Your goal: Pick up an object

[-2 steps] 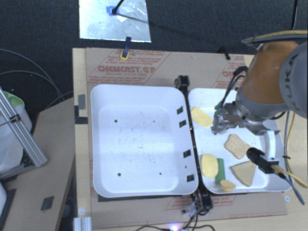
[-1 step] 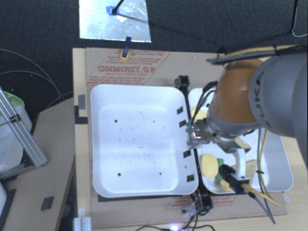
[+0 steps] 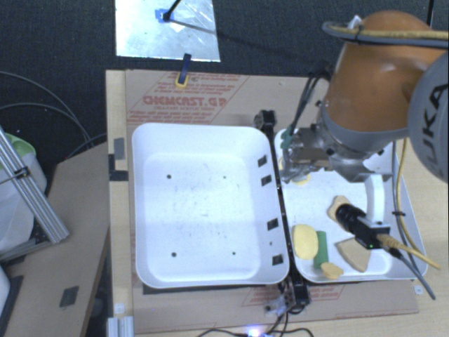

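A: Which object is it going for?

B: My guess is the pale yellow scrap point(image 3: 302, 180) at the upper left of the right bin point(image 3: 319, 192), hard by the wall between the bins. The gripper point(image 3: 293, 161) sits low right over it, and part of the scrap peeks out beneath.

A: Is it caught?

B: Nothing shows it is. I cannot tell whether the jaws are apart or together, because the wrist covers them. The scrap appears to lie on the bin floor, so I judge the pick not yet made.

A: And the other pieces?

B: They lie along the lower edge of the same bin: a round yellow piece point(image 3: 304, 240), a green stick point(image 3: 321, 247) touching its right side, a small yellow lump point(image 3: 331, 270) just below that, and a tan wedge point(image 3: 353, 255) further right. All are well apart from the gripper.

A: What remains, then?

B: As I read it, the closing, the lift, and proof that something comes up. The arm point(image 3: 372, 83) fills the upper right of the frame. The left bin point(image 3: 203, 209) takes the middle, on the counter point(image 3: 77, 188).
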Controlling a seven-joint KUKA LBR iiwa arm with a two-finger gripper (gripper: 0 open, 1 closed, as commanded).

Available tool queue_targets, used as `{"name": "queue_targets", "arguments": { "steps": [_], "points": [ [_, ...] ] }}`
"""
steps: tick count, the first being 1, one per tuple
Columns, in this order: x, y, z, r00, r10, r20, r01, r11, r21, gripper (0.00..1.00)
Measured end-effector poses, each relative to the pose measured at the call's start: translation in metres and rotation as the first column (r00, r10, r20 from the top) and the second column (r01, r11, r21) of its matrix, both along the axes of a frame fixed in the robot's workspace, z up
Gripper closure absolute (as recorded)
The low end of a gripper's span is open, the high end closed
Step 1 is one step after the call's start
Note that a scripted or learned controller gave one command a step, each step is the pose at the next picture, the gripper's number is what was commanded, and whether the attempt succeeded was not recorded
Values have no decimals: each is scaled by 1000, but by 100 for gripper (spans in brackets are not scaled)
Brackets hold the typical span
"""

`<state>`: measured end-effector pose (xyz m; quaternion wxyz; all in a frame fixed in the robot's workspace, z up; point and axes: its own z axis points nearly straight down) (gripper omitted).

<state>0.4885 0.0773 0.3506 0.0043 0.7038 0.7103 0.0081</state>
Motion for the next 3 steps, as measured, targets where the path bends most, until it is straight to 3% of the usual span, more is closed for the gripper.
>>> {"name": "queue_targets", "arguments": {
  "steps": [1,2,3],
  "points": [
    [-2,38,1,1000,-1,-14,1,1000,-4,100],
    [50,3,42,1000,-11,-9,11,1000,-5,100],
    [28,56,-10,1000,-1,-21,0,1000,-4,100]
  ]
}}
